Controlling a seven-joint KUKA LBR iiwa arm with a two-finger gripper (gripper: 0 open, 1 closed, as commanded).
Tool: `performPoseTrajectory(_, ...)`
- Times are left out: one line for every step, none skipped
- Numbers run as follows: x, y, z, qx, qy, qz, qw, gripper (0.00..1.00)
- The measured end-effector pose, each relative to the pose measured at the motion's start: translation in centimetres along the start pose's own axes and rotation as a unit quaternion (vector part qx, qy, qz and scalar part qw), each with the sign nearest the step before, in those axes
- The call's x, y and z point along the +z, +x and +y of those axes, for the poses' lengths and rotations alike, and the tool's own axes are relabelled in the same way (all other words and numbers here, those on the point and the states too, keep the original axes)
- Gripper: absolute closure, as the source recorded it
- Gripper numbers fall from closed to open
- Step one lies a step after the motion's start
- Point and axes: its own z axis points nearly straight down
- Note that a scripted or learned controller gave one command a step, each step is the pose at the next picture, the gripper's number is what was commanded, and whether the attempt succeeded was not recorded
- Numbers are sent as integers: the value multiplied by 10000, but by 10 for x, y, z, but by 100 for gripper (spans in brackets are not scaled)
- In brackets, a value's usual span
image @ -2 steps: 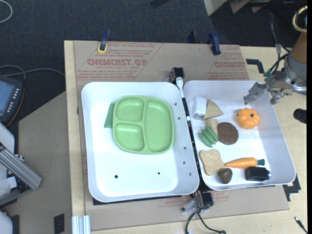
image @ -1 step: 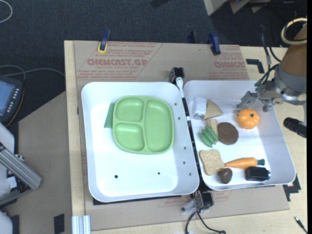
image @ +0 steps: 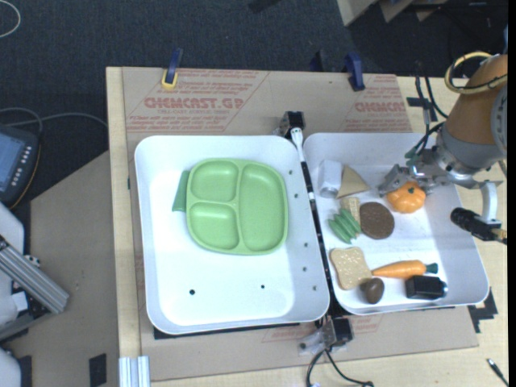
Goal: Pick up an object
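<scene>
My gripper (image: pixel 408 181) hangs over the back right part of the right bin (image: pixel 463 252), on the grey arm with the orange band (image: pixel 474 111) that comes in from the right. Directly under its tip, and touching or nearly touching it, lies a small orange fruit with a green stem (image: pixel 405 200). Whether the fruit is gripped is hidden by the wrist. Other toy foods in this bin are a brown round patty (image: pixel 376 220), green beans (image: pixel 345 225), a tan wedge (image: pixel 352 183), a white cup (image: pixel 329 177), a toast slice (image: pixel 349 266), a carrot (image: pixel 401 269) and a brown potato (image: pixel 372 290).
The left bin (image: pixel 161 280) holds a green divided plate (image: pixel 238 205). A black block (image: pixel 425 287) lies at the right bin's front right corner. A black part (image: pixel 476 224) juts over its right rim. Clamps (image: pixel 170 72) pin the cardboard base at the back.
</scene>
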Motion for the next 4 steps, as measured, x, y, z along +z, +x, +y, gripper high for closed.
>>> performPoseTrajectory(-14,-2,1,1,-25,-28,10000,100)
performPoseTrajectory(-60,-8,-1,6,-52,-44,10000,100)
performPoseTrajectory(-120,-11,-7,12,-53,-45,10000,100)
performPoseTrajectory(-143,-11,-7,8,-41,-39,10000,100)
